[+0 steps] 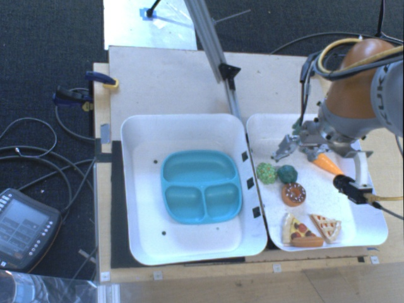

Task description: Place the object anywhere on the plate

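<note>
A blue plate with three sections lies in the left bin and has nothing on it. My gripper hangs over the upper left part of the right bin, just above a light green toy vegetable and a dark green one. An orange toy carrot lies partly under the wrist. A brown donut, a pizza slice and a waffle-like wedge rest nearer the front. No object shows in the gripper.
A grey slanted pole crosses the bench from the top and ends at the wall between the bins. Clamps sit at the bench's left edge, with cables and a handheld pendant on the floor.
</note>
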`<state>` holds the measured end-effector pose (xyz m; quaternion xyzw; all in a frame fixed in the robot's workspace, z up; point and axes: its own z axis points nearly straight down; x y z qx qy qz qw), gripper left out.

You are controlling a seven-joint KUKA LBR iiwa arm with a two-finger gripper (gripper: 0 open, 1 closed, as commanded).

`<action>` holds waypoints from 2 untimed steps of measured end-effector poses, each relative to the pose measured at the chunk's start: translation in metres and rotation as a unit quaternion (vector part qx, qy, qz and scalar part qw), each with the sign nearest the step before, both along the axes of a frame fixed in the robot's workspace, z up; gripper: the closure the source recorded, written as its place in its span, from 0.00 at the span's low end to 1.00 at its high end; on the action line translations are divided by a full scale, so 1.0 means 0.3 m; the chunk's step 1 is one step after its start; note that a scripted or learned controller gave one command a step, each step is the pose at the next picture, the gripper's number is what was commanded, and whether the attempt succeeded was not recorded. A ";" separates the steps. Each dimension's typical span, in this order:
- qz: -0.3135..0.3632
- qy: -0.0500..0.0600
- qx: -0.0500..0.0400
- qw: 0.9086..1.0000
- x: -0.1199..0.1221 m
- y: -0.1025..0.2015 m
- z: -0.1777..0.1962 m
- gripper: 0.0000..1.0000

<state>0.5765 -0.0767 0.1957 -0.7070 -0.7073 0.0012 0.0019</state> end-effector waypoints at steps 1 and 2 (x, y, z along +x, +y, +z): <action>0.000 0.001 0.000 1.000 -0.014 -0.016 -0.205 0.00; 0.000 0.000 0.000 1.000 -0.016 -0.016 -0.358 0.00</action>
